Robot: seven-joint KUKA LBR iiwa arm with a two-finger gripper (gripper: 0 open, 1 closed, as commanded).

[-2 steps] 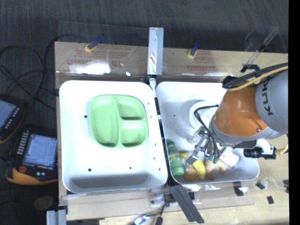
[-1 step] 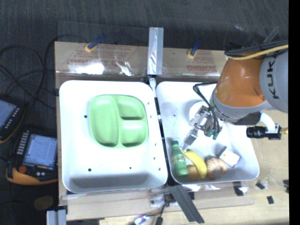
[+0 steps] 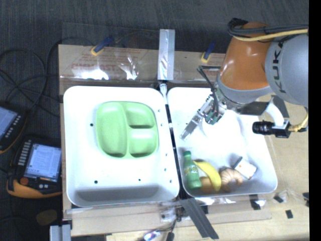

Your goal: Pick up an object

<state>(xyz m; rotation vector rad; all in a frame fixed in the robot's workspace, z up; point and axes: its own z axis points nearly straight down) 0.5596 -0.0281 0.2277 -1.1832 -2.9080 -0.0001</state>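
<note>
The gripper point(image 3: 193, 126) hung over the right bin point(image 3: 261, 149) with nothing between its fingers; their spread could not be judged. Below it, against the bin's near wall, lay a green bottle point(image 3: 191, 170), banana point(image 3: 210, 174) and brown object point(image 3: 230, 176).

Bright overhead light; glare on plastic sheet point(image 3: 108, 67), white bins point(image 3: 70, 149) washed out; img slightly soft.

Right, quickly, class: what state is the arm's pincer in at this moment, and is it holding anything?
Pincer: over the right bin, above the banana and bottle; nothing between its fingers; open or shut cannot be told.
</note>
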